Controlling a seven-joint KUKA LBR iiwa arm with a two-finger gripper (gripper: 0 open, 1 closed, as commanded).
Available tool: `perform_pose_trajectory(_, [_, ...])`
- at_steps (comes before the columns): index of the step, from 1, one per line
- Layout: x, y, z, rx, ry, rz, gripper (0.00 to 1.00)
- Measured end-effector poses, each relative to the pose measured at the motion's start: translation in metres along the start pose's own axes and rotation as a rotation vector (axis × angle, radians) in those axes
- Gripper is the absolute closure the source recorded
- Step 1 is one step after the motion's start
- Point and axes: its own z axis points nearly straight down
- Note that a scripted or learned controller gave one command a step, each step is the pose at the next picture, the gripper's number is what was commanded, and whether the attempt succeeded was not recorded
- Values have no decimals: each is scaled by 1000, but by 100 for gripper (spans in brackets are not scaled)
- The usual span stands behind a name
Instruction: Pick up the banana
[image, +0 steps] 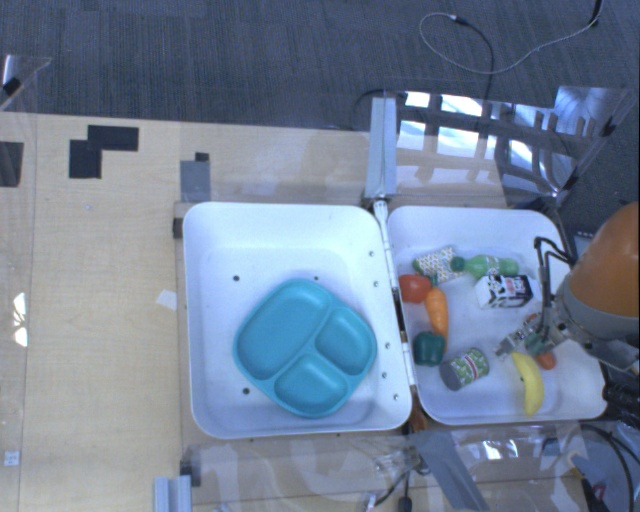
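- Banana (528, 383) lay in the near right corner of the right bin (465, 218), long axis running near-to-far with a slight tilt.
- Gripper (532, 336) hovered just beyond the banana's far end, so the fruit lay toward the near side of the claw; whether the claw was open or closed could not be told.
- Left of the banana lay a tipped can (464, 367) and a green pepper (428, 348); farther off stood a small black-and-white carton (505, 290), its print unreadable.
- Left bin (215, 300) held a blue divided tray (305, 346).
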Motion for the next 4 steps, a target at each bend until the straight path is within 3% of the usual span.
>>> perform_pose_trajectory(1, [10,2,11,6,-1,-215,100])
perform_pose_trajectory(2, [8,70,-114,11,7,-44,100])
perform_pose_trajectory(3, [8,70,-114,11,7,-45,0])
perform_pose_trajectory(4, [7,18,-112,12,9,-214,0])
